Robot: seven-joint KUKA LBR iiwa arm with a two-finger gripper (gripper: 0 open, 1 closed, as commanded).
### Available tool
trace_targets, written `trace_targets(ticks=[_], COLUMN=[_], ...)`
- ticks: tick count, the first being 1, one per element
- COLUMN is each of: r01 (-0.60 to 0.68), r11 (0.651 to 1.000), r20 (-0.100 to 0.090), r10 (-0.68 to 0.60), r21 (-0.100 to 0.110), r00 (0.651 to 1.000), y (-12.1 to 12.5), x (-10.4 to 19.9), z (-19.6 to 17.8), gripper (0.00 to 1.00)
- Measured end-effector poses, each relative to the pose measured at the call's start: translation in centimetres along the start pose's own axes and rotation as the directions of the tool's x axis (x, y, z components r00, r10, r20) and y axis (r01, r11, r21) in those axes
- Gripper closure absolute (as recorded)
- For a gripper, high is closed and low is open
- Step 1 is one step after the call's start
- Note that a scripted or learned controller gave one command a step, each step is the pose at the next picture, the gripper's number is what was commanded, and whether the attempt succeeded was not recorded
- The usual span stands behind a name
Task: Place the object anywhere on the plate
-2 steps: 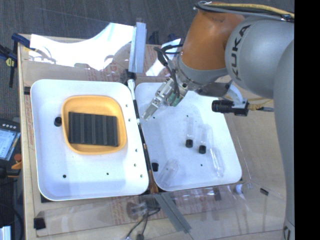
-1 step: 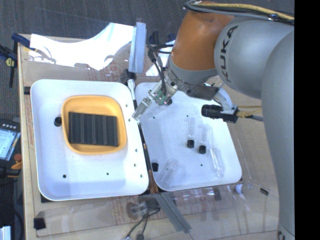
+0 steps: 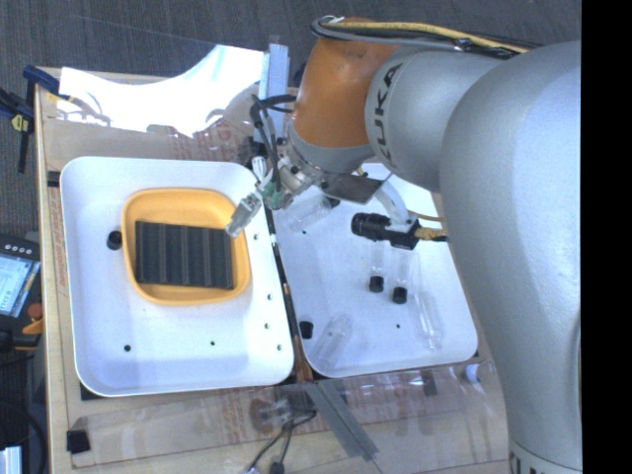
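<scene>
Yellow plate [image 3: 178,202] drop, by the look of it, so probably mid-carry or right at the release. Hard to call.

Sits in the back half of the left bin [image 3: 148,344], nearer the edge shared with the right bin [image 3: 336,275], with a dark ribbed insert [image 3: 188,255] filling its middle.

Looks like a small pale grey piece [image 3: 243,214] is the thing to place: hanging or lying right at the plate's right rim, near the back right corner. Sticks out just below-left of the claw [image 3: 269,191], touching it or very nearly. Can't tell whether the claw is spread, pressed together or actually pinching that piece, since wrist clutter blurs it all together.

Tips for doing this step well:
- Nudge further toward the left bin's left edge before letting go. Right on the rim means a decent chance of tipping off into the bin instead.
- Aim for the ribbed middle, where a small piece should settle rather than roll.
- Go low before releasing, no dropping from height.
- Lift straight up afterwards to avoid dragging the piece back off.
</scene>
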State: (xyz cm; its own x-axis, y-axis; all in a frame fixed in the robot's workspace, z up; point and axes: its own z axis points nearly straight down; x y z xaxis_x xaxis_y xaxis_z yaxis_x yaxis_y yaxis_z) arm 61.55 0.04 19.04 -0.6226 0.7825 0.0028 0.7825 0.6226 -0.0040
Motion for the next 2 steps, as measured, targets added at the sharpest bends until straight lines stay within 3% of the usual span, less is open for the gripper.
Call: trace_targets(ticks=[1,2], r01=[0.023,0.201], r11=[1.000,0.980], r20=[0.003,0.001], r10=[-0.023,-0.201], r21=[-0.004,-0.001], r00=[1.000,0.980], y=[6.5,-2.0], x=[4.6,4.0], z=[-0.2,-0.1], gripper=[0.00,0.00])
